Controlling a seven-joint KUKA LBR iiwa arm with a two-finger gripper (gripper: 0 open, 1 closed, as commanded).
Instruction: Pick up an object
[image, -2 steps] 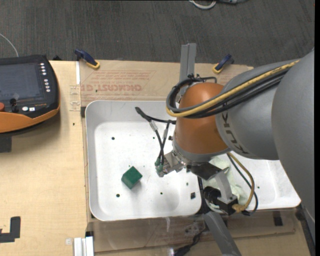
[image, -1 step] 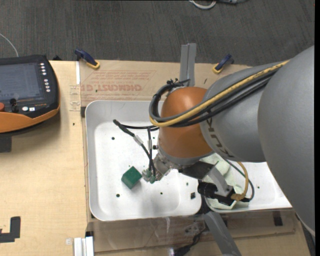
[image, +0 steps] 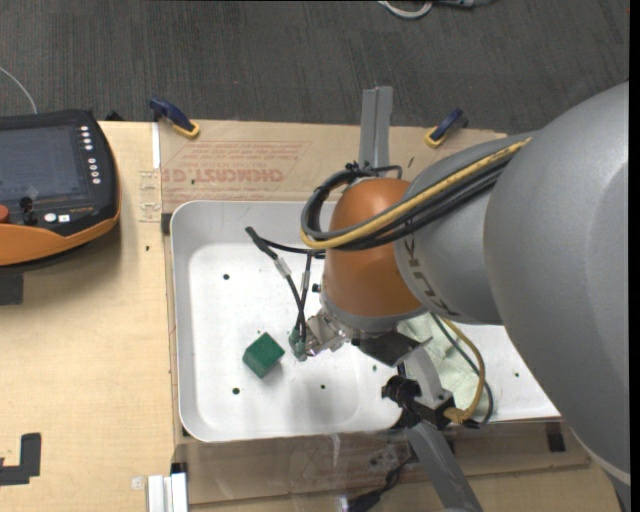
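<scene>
The green block (image: 263, 355) lies free on the white bin (image: 200, 300) floor just beside the claw (image: 305, 343) — its state I cannot tell — so picking remains undone.

Orange-edged teach pendant (image: 50, 185) at bench left; blue-and-orange spring clamps (image: 174, 117) (image: 445, 127) pinning lettered cardboard (image: 235, 165) behind the white bin (image: 182, 330).

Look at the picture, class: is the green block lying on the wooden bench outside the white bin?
No. The green block lies on the floor of the white bin, well inside its rim.
</scene>
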